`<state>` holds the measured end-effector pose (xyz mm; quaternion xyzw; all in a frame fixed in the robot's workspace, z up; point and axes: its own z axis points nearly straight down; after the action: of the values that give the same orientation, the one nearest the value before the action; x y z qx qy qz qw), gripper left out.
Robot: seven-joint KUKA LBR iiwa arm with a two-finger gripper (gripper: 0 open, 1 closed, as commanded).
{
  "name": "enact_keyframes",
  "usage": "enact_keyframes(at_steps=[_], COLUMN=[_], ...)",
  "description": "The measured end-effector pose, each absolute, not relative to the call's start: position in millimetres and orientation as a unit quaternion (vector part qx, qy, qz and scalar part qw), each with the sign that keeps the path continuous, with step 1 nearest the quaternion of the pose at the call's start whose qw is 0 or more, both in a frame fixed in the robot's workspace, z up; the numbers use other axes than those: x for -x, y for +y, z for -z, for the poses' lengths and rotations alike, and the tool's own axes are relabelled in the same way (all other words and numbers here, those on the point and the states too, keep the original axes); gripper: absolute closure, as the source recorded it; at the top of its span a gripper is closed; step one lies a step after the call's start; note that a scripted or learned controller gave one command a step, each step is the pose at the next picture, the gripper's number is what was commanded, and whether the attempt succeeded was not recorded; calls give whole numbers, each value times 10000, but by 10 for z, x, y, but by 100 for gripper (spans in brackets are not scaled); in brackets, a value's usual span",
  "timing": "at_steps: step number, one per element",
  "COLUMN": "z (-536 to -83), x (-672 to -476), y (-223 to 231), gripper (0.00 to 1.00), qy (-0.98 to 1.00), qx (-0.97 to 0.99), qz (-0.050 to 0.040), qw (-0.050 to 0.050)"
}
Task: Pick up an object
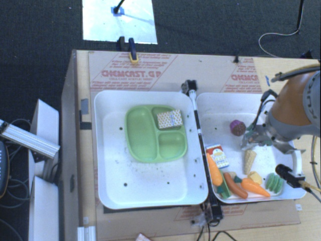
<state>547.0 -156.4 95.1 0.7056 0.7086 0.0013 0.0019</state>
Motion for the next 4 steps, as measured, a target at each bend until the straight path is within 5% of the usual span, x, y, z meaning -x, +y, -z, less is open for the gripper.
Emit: enact_keyframes(at_steps=[1,2,3,4], z=[-950,-847,-955,-1980], x=[-5469,-6087,-6095,-5779], y=[-1563,-1447,-1451,-1176], gripper=[0,0,100,100], qy=[7086,7086,7099,7090], qx=[-7056,-7056,-7043,-7052], qz=[-13,-9,-13,-14], qw=[18,11,24,22])
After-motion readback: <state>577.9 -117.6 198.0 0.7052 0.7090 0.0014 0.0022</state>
